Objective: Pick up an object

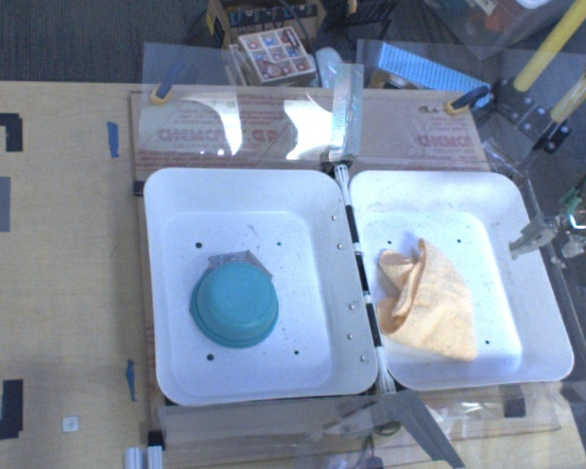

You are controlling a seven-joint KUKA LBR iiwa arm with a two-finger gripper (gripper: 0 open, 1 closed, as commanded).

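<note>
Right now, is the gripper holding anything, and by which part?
Nothing is held. The gripper sits at the right bin's edge, apart from the orange cloth; the teal bowl lies untouched.

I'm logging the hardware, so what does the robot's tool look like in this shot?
At the view's right edge, the tool is slim, pale grey metal with a dull shine. What looks like a thin greenish cable runs just above it. It is too small and blurred to show markings.
</note>
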